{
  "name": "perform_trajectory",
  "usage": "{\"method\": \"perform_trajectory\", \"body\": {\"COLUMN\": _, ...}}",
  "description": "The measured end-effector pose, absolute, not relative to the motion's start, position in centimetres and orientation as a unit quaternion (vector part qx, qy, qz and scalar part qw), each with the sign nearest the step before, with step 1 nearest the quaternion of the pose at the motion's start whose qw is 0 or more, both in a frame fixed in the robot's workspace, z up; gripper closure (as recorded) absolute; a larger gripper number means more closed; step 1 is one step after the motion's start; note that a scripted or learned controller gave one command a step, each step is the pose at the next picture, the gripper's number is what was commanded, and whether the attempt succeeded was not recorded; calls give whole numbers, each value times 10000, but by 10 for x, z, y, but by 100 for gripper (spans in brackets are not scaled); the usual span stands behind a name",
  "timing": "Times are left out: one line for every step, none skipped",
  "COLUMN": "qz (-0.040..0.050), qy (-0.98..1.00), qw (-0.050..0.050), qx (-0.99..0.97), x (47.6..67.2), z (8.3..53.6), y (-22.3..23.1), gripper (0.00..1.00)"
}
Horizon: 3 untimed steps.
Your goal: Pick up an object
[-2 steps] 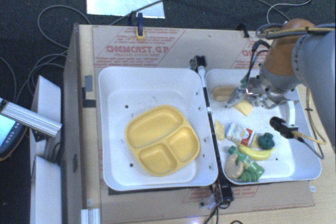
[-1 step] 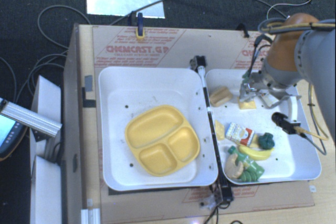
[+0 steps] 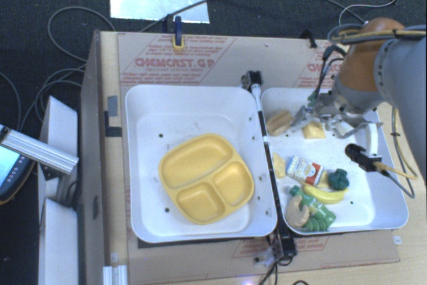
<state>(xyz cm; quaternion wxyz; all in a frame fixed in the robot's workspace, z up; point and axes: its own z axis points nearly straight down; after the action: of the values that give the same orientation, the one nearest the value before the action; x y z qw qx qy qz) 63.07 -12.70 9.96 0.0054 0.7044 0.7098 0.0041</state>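
Observation:
My gripper (image 3: pixel 319 115) hangs low over the back of the right bin (image 3: pixel 390 210). A small yellow block (image 3: pixel 313 131) lies just in front of it, touching or nearly touching. A pale tan wedge (image 3: pixel 279 122) lies to its left by the bin's wall. Nearer the front are a red and white carton (image 3: pixel 305 171), a yellow banana (image 3: pixel 325 195), a dark green broccoli piece (image 3: pixel 339 178) and a green and tan item (image 3: pixel 307 214). I see nothing lifted off the bin floor.
The left bin (image 3: pixel 150 117) holds a yellow three-compartment tray (image 3: pixel 205 178). A small pale yellow piece (image 3: pixel 279 165) rests against the divider between the bins. Cables run over the bench behind the bins, and the arm (image 3: pixel 373 63) comes in from the right.

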Motion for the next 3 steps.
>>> {"method": "perform_trajectory", "body": {"qz": 4, "qy": 7081, "qw": 5, "qx": 7062, "x": 631, "z": 84, "y": -157, "gripper": 0}}
{"method": "perform_trajectory", "body": {"qz": 17, "qy": 7086, "qw": -29, "qx": 7056, "x": 610, "z": 84, "y": -170, "gripper": 0}}
{"method": "perform_trajectory", "body": {"qz": 3, "qy": 7074, "qw": -1, "qx": 7068, "x": 520, "z": 84, "y": -131, "gripper": 0}}
